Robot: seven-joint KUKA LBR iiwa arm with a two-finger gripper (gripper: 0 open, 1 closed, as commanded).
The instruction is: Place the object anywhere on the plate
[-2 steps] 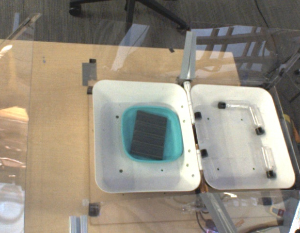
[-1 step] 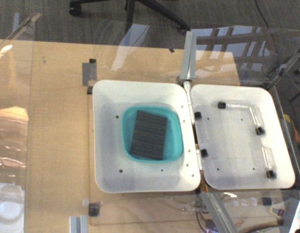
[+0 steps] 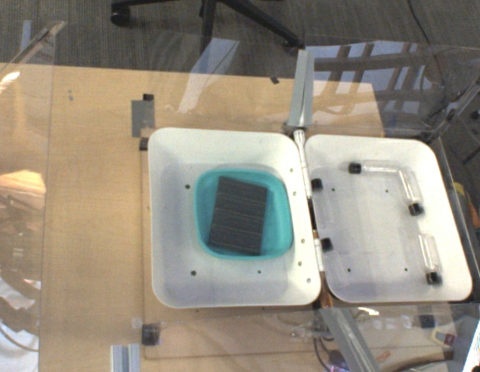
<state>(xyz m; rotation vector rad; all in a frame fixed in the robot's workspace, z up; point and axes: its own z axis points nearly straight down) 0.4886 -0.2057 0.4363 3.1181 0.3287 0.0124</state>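
A teal square plate (image 3: 279,208) sits in the middle of the left white bin (image 3: 174,239). A dark grey ribbed rectangular block (image 3: 238,215) lies flat on the plate, slightly tilted, covering most of its centre.
The right white bin (image 3: 379,231) holds clear plastic tubes with black end caps (image 3: 402,180) along its back and right side. A metal divider post (image 3: 302,91) rises behind the seam between the bins. A clear shield stands to the left on the wooden bench (image 3: 84,208).
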